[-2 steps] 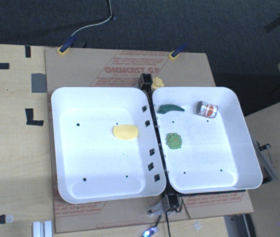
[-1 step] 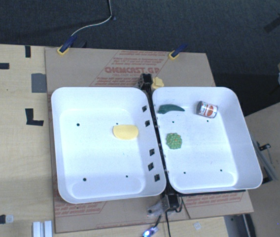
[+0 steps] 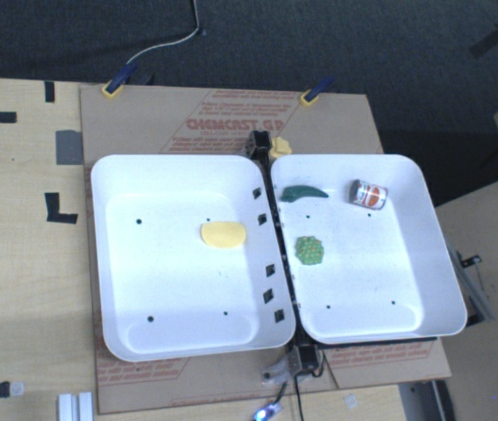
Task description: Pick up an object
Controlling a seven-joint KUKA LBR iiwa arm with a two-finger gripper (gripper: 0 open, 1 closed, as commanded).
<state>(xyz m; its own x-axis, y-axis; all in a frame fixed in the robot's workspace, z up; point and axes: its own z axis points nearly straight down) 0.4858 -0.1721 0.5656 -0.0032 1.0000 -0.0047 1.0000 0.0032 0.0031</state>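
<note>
A flat yellow oval piece lies near the middle of the left bin. In the right bin a small round green object with a bumpy surface rests close to the left wall. A dark green curved object lies toward the far left corner of that bin. A small red and white can lies on its side toward the far right corner.
Both bins sit on a brown cardboard sheet held by yellow-and-blue clamps at its far edge. Black clips line the seam between the bins. A cable runs across the dark floor beyond.
</note>
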